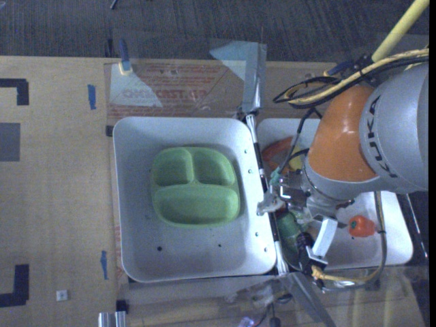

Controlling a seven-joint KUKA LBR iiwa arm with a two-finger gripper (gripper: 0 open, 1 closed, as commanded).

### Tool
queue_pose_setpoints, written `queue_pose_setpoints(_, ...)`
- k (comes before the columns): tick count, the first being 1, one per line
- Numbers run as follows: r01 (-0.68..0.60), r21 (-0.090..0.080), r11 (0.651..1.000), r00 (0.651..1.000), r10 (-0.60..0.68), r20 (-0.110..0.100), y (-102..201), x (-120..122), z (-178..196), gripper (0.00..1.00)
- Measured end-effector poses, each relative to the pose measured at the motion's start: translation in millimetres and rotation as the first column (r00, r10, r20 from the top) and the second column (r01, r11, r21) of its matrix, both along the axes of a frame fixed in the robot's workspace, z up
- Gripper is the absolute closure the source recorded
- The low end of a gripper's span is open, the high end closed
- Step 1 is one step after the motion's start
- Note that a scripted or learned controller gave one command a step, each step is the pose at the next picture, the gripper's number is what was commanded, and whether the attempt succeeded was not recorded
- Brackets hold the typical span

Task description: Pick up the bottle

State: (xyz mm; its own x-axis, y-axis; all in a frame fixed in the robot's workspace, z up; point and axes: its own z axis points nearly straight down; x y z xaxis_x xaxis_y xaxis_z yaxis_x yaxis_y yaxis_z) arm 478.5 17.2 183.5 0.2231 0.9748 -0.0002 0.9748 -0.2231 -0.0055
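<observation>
End effector [294, 213] crowds bottle [288, 229], perhaps touching.

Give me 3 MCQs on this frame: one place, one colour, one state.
1. Where does the divided plate lie?
A. in the left bin
B. in the right bin
C. on the bench outside the bins

2. What colour is the divided plate?
A. white
B. green
C. orange

3. How does the arm stand?
A. pulled back off the bench
B. reaching down over the right bin
C. reaching down into the left bin

Answers:
1. A, it rests on the floor of the left bin.
2. B, it is light green against the white bin.
3. B, its orange band and wrist hang above the right bin, beside the wall between the bins.
</observation>
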Motion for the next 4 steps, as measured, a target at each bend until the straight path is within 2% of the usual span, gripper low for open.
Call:
queue_pose_setpoints(1, 0.221, -0.003, 0.975, 0.975, -0.221, 0.004, -69.9, 0.2, 0.1, 0.00)
queue_pose_setpoints(2, 0.064, 0.000, 0.998, 0.998, -0.064, 0.002, -139.2, 0.3, -15.2, 0.00)
queue_pose_setpoints(3, 0.391, -0.002, 0.921, 0.921, -0.391, 0.003, -39.7, 0.5, 0.1, 0.00)
queue_pose_setpoints(4, 0.387, -0.004, 0.922, 0.922, -0.387, 0.002, -38.9, 0.6, 9.1, 1.00)
